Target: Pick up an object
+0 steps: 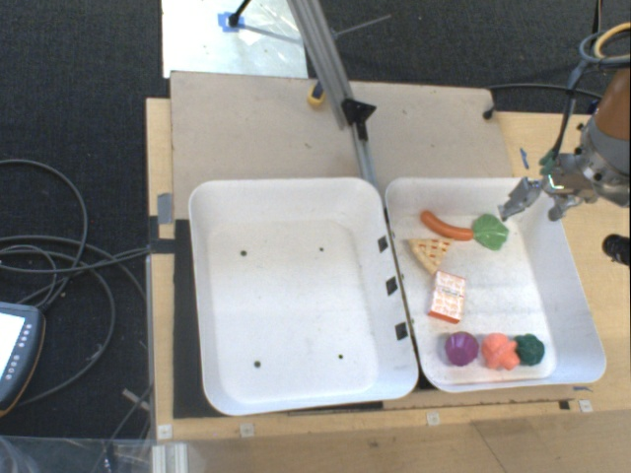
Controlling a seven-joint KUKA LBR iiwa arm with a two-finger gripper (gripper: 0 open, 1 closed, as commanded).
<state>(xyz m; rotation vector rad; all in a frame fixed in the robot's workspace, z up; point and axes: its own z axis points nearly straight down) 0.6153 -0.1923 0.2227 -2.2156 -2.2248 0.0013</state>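
The right bin point(562, 264) holds several toy foods. An orange-red sausage point(447, 227) lies at the back, with a green leafy piece point(490, 232) at its right end. Below them sit a tan waffle wedge point(430, 253) and a red-and-white carton point(448, 297). Along the front are a purple ball point(460, 348), an orange lump point(500, 352) and a dark green broccoli point(529, 349). My gripper point(537, 198) hangs over the bin's back right corner, open, its two fingers spread apart with nothing between them. The left finger's tip is just right of and above the green piece.
The left bin point(212, 215) stands beside the right one, joined by black clips along the shared rim. A grey metal pole point(325, 47) slants down to the bins' back edge. Cables point(59, 264) and a pendant lie on the floor at left.
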